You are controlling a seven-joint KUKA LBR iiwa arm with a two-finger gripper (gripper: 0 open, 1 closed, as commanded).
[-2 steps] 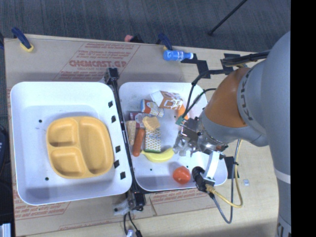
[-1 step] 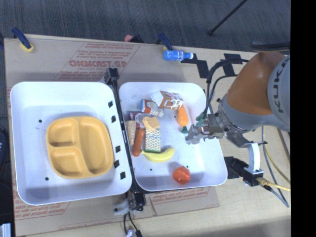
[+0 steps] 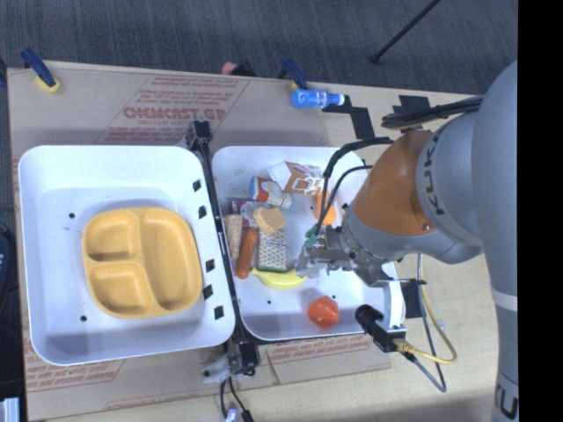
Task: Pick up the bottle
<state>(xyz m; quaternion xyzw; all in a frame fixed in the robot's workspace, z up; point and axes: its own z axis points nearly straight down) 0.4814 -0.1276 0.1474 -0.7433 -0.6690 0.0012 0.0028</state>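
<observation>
Hovering low in right bin (image 3: 264, 328), gripper (image 3: 310, 258) at 3 o'clock of clutter; finger state impossible to tell; bottle (image 3: 255, 209) lying at pile's 10 o'clock, apparently ungrasped; pickup remains undone

My bulky grey and orange wrist (image 3: 400, 205) covers the right white bin's (image 3: 264, 323) far side, and my fingers blur into the food clutter.
</observation>
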